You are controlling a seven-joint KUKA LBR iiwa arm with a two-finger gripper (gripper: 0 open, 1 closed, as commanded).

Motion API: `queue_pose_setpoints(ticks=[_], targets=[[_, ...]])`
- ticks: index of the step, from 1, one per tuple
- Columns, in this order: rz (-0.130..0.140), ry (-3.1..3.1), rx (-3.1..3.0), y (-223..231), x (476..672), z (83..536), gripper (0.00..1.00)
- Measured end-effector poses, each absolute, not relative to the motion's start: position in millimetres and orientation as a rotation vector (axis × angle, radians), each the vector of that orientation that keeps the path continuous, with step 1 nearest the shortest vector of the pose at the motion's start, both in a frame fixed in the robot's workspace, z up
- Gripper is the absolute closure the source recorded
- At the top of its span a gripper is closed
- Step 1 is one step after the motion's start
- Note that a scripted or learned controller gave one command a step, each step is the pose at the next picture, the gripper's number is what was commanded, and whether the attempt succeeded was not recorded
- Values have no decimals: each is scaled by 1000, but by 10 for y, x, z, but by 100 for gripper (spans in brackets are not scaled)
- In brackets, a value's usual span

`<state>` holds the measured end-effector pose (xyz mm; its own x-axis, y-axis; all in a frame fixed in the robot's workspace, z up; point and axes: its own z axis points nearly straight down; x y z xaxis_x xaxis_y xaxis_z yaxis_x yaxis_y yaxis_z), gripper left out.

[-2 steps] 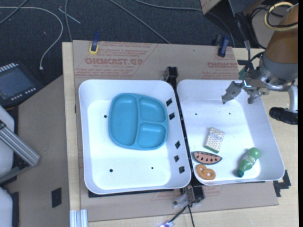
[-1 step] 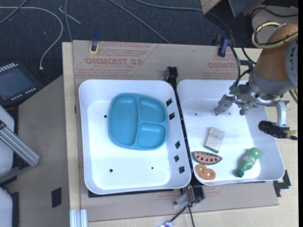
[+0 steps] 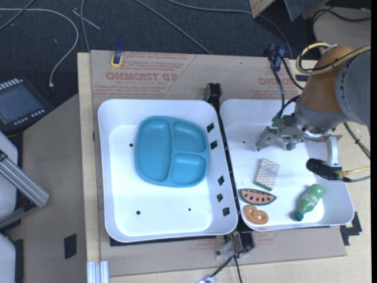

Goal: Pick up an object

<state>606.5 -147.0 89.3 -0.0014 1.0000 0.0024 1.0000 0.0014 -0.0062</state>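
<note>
The gripper (image 3: 277, 139) hangs with jaws spread and empty over the right bin (image 3: 235, 114), just above the small box (image 3: 267, 173), likely lining up to grab it

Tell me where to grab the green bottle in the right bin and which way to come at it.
Grip the green bottle across its wider body, near the upper, rounder end, coming straight down from above. It lies on its side, tilted diagonally with the narrow neck toward the bin's front wall, so the fingers should probably close across its long axis.
</note>
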Motion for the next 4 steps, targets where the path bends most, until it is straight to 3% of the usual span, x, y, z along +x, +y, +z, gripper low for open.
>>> queue_pose_setpoints(ticks=[1,4], targets=[[-2,-2222,-2221,-1477,6083,1044,100],[-7,-2229,-2226,-1667,6310,2814,100]])
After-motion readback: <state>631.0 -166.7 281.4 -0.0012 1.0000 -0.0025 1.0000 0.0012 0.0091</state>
